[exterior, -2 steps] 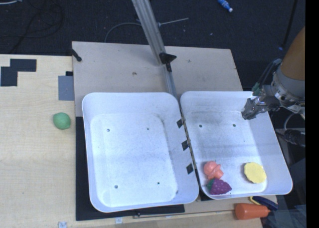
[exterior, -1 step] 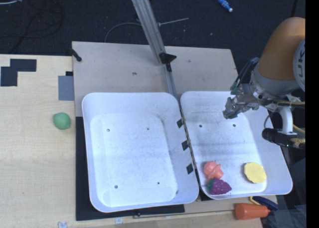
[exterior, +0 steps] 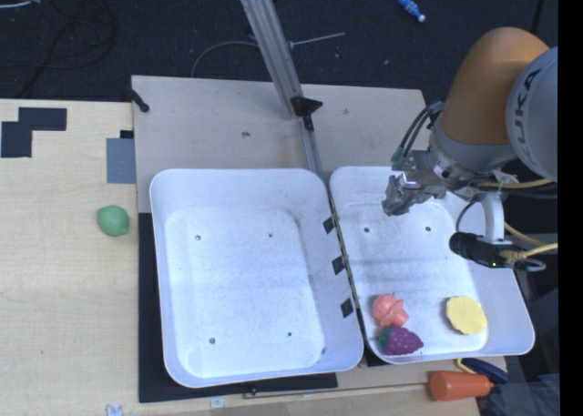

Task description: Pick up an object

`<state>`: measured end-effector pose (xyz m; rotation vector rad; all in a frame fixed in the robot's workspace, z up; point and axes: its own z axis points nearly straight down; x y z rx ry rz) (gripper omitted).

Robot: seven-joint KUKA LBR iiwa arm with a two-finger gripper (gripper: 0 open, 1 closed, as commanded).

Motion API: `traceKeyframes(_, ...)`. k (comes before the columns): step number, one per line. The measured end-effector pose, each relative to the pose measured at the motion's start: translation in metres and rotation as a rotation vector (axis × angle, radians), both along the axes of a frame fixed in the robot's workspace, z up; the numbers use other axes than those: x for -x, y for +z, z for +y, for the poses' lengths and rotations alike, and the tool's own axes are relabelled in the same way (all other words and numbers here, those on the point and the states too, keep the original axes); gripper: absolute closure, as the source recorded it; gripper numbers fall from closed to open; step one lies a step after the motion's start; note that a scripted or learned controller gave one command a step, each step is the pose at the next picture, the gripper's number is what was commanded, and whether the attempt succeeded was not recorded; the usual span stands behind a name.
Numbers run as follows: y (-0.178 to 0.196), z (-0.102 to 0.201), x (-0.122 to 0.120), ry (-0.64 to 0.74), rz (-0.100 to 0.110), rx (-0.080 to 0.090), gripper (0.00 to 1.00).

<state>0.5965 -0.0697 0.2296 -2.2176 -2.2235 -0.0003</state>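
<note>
**A:** What could the arm pick from?

**B:** Three small toys lie in the right bin [exterior: 428, 250], all along its near edge. A pink toy [exterior: 390, 309], lumpy and rounded, sits just above a purple toy [exterior: 401, 341] shaped like a bunch of grapes; the two touch. A flat yellow disc [exterior: 465, 315] lies to their right, apart from them.

**A:** And the gripper?

**B:** The gripper [exterior: 398, 202] hangs over the far part of that bin, well apart from all three toys. Nothing sits in it. Whether it is spread or pressed together, I cannot tell; it is too small and dark.

**A:** What about the bench?

**B:** Two shallow white bins side by side on a pale board [exterior: 228, 123], with black clips along the seam between them. The left bin [exterior: 237, 268] shows small dark dots on its floor. A light wooden surface [exterior: 64, 287] lies to the left, carrying a green ball [exterior: 113, 220] and some dark patches. The floor behind is dark, with cables, a slanted metal rail [exterior: 273, 41] and a small blue item [exterior: 412, 9].

**A:** Counts?

**B:** Two bins, three toys in the right one, one green ball outside, and one orange object [exterior: 458, 385] in front of the right bin.
</note>
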Motion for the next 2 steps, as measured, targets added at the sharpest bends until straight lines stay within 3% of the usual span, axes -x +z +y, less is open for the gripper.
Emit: traceKeyframes(2,-0.002,0.087,-0.037,0.000,0.000,0.000,1.00)
